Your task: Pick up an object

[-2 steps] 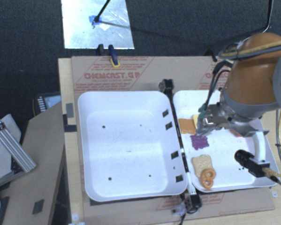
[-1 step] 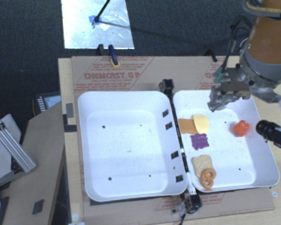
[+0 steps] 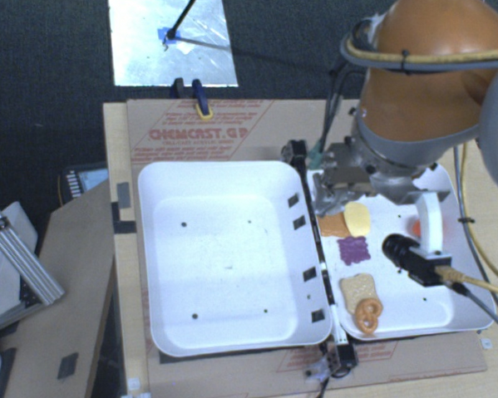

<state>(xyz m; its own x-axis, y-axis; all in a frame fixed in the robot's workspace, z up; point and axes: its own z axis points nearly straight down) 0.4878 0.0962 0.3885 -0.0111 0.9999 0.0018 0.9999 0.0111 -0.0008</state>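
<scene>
A single camera sits fixed above the desk (image 3: 228,120) and looks down on it at a slant, taking in both white bins side by side. The left bin (image 3: 161,190) lies well out to the left of the pincer (image 3: 338,189), whole and unobstructed. The right bin (image 3: 463,308) sits under and beyond the pincer. The arm (image 3: 429,68) rises closest to the lens, looming large at upper right.
</scene>
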